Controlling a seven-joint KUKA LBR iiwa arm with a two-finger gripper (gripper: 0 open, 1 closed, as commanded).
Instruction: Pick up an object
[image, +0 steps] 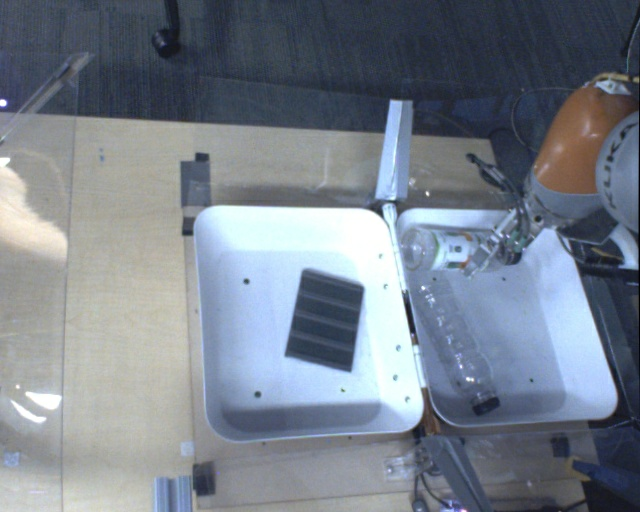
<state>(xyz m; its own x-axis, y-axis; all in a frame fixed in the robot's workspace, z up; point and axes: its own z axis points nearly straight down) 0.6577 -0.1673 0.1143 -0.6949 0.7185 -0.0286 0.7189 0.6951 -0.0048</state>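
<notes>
Gripper (497, 248) poised at a small clear bottle (440, 250) in the right bin (590, 340).
Approach step; finger state cannot be told; next move likely needs a secure closing.

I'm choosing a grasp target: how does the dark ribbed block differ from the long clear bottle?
The dark ribbed block is opaque, flat and rectangular; the long clear bottle is see-through, rounded and slender. The block lies in the left bin, the bottle in the right bin. Both lie flat, apart from the gripper.

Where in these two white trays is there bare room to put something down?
Left bin: floor around the dark ribbed block is bare. Right bin: bare right of the clear bottle; crowded at its top, by the gripper.
</notes>
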